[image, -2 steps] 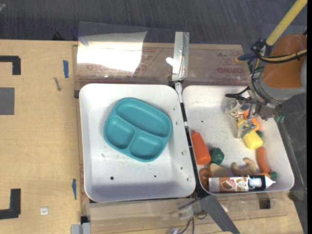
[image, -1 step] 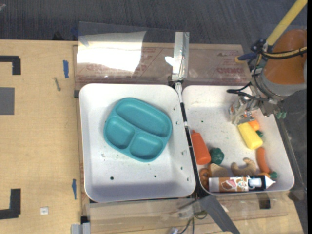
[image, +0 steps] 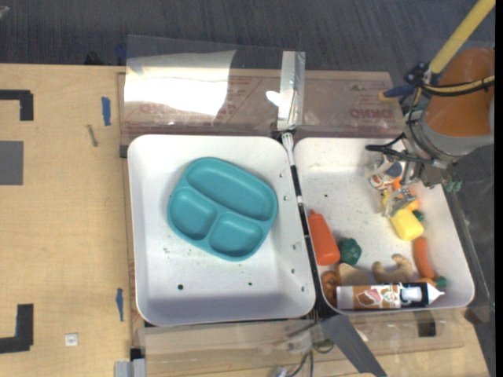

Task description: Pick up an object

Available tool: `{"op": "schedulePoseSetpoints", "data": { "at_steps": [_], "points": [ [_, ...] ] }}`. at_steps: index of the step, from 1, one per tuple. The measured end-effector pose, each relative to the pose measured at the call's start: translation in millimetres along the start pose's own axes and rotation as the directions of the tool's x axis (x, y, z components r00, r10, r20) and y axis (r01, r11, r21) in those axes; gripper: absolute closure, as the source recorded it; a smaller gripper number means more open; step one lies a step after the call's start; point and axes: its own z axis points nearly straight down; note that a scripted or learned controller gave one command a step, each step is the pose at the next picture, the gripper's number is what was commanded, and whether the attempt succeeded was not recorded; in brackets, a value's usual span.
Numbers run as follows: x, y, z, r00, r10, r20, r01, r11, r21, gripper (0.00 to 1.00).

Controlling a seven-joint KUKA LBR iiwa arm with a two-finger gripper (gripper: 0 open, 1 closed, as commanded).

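Observation:
My gripper point(image: 402, 181) hangs low over the upper right part of the right bin point(image: 338, 171), below the arm's orange band point(image: 462, 93). A small white and red item point(image: 382, 178) lies just to its left, touching or very close to it. Directly below sits a yellow block point(image: 407, 225) with a small orange and yellow piece point(image: 404, 199) between it and the gripper. I cannot tell whether anything is held.
The right bin also holds an orange cylinder point(image: 322, 239), a dark green piece point(image: 349, 250), brown toys point(image: 391, 270), a carrot point(image: 424, 258) and a white tube point(image: 389, 294) along the front wall. A teal divided plate point(image: 223, 206) lies in the left bin point(image: 149, 273).

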Motion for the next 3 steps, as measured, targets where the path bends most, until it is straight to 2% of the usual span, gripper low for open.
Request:
{"op": "schedulePoseSetpoints", "data": {
  "at_steps": [1, 2, 3],
  "points": [
    [1, -1, 14, 0.999, 0.038, -0.011, -0.038, 0.999, -0.002, 0.00],
    [-4, -2, -1, 0.999, 0.039, 0.005, -0.039, 0.999, 0.003, 1.00],
    [-3, -1, 0, 0.999, 0.039, 0.003, -0.039, 0.999, 0.002, 0.00]
  ]
}}
